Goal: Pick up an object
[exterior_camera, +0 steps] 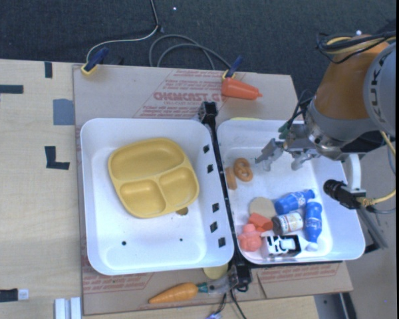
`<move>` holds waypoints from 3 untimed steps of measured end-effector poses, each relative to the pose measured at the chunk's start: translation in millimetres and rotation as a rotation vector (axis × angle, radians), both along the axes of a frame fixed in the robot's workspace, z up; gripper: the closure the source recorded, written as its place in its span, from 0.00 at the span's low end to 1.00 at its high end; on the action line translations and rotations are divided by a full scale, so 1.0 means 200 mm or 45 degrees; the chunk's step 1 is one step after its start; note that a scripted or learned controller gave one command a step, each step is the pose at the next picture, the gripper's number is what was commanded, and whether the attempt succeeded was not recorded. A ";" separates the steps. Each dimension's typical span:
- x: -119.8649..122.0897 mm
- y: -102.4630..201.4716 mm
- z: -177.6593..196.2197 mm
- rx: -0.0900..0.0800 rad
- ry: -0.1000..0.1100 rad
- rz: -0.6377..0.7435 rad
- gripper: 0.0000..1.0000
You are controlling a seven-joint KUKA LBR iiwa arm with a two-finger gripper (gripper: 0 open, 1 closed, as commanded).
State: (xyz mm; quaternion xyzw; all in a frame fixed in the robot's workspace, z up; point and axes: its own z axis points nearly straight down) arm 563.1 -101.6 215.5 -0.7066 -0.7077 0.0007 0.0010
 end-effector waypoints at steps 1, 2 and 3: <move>-0.28 -0.12 -0.63 0.001 0.008 -0.006 0.00; 0.08 -0.11 -0.41 -0.002 -0.011 0.003 0.00; -0.12 -0.53 -0.66 -0.002 -0.004 -0.008 0.00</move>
